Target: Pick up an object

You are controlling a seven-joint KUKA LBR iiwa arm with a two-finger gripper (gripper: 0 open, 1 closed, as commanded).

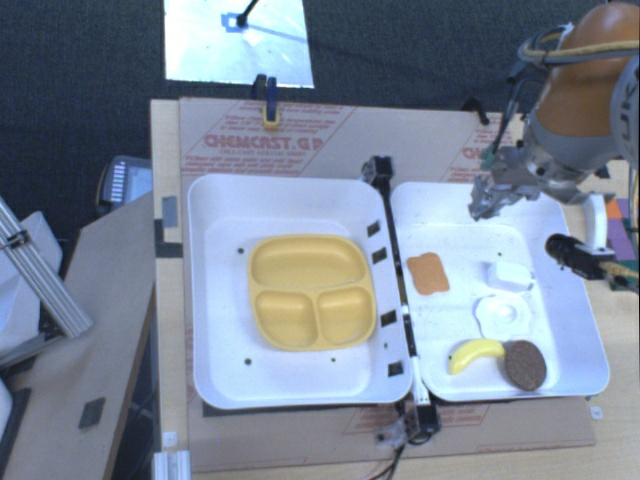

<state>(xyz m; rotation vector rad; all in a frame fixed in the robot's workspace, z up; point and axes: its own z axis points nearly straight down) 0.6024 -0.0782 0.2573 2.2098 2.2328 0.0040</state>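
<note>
Holding a yellow tray (305, 293), left bin (215, 268), toy foods right bin (570, 298)

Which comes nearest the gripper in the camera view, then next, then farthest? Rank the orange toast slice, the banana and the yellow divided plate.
From the gripper:
1. Orange toast slice, right bin, just below-left.
2. Banana, right bin's front.
3. Yellow divided plate, left bin.

Two white bins (290, 193) (560, 218) — one yellow tray (305, 293), five small food pieces.
</note>
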